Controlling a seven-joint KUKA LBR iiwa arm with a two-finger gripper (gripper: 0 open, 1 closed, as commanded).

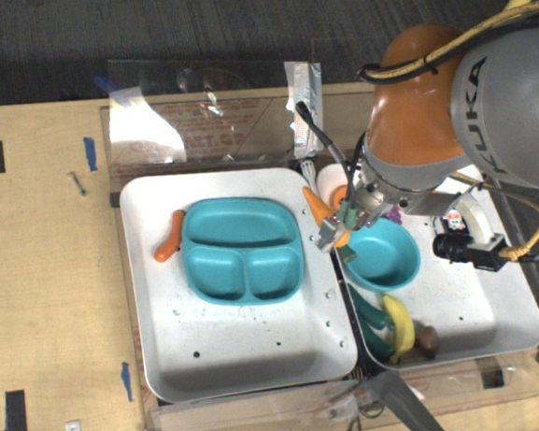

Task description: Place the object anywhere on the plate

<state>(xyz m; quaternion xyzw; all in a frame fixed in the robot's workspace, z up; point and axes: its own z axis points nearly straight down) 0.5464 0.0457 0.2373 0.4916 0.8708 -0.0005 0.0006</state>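
We see the gripper (334, 228) low over the seam between the two bins, and an orange carrot-like object (319, 207) sits at its fingertips — it looks pinched between them, though the wrist crowds the spot and we judge this rather than see it plainly. The object's long axis runs slantwise, from upper left down toward the jaws.

The move turns on one relation: the teal plate (242, 250), with its three compartments, lies just left of the jaws in the left bin (155, 295), so we would need only a short carry leftward over the rim before letting go.

Beyond the plate, on its far left side, a second orange piece (169, 236) lies touching the plate's edge. Right beside the jaws, in the right bin (485, 318), stands a teal bowl (386, 256) — close enough to brush. Below it lie a banana (401, 325) and a small brown thing (429, 339), well out of the path.
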